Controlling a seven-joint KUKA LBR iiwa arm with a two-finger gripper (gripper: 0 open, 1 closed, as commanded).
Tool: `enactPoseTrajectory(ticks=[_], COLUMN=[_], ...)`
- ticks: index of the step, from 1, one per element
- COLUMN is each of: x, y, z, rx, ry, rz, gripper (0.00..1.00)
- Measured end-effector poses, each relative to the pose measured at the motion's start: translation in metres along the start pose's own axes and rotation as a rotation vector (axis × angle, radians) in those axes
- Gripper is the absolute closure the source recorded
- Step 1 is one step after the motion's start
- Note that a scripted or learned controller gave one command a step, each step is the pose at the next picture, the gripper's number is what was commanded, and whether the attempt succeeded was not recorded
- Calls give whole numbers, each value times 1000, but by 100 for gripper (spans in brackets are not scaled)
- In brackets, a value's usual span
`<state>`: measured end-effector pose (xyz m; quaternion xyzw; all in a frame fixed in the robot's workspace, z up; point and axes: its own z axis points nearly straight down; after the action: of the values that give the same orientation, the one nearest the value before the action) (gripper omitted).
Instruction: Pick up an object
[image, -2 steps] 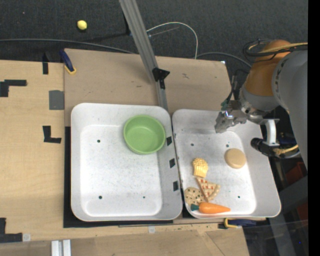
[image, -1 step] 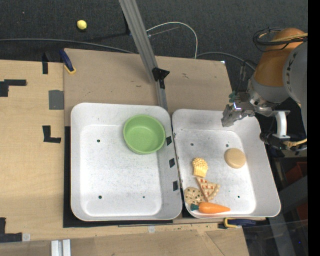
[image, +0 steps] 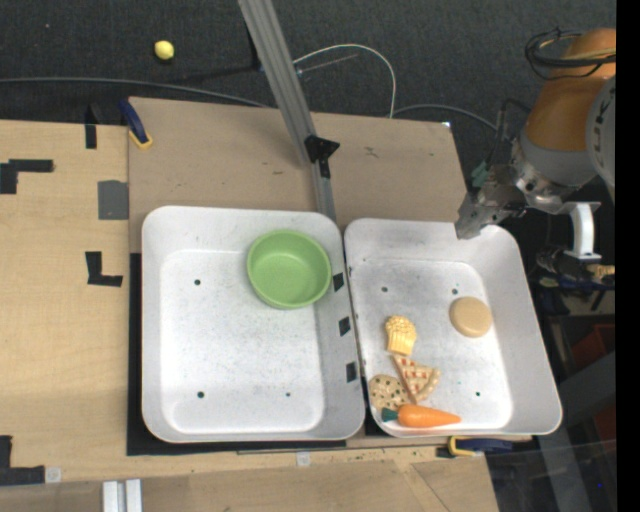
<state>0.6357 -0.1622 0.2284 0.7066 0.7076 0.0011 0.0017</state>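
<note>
no readable text, labels, brands, numbers or signs anywhere on the bench

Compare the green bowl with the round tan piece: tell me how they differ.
The green bowl sits in the left bin; the round tan piece lies in the right bin. The bowl is far larger than the tan piece. The bowl is hollow and open upward; the tan piece looks solid and domed. Both are round and stand apart from other items.
</note>
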Motion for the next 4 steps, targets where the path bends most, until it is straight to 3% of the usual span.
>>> enactPoseTrajectory(ticks=[4], x=[209], y=[-54], z=[0], rx=[7], ry=[3], rz=[-7], gripper=[100])
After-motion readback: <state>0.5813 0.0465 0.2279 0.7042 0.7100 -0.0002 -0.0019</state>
